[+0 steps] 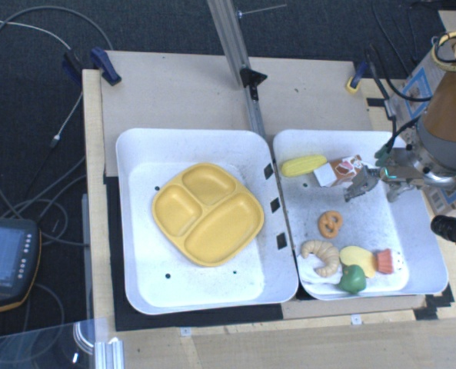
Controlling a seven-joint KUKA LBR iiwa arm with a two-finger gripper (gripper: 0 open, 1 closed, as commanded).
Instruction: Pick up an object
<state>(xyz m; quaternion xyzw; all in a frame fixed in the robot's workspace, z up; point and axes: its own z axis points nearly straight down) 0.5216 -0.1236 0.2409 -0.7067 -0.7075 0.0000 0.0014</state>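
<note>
My gripper (377,188) hangs over the upper right part of the right bin (412,229), its fingers spread open with nothing between them. Just left of it lies a small white and red-brown packet (337,170), close to the left finger. A yellow corn cob (304,164) lies further left along the bin's top. Below are an orange pretzel (330,223), a tan croissant (322,255), a yellow lemon-like piece (357,256), a green pepper (352,280) and a red-orange piece (384,261).
The left bin (135,206) holds a yellow divided plate (208,213). A metal pole (235,44) rises from behind the gap between the bins. Blue clamps (104,66) sit at the bench's back corners, with cables on the floor at left.
</note>
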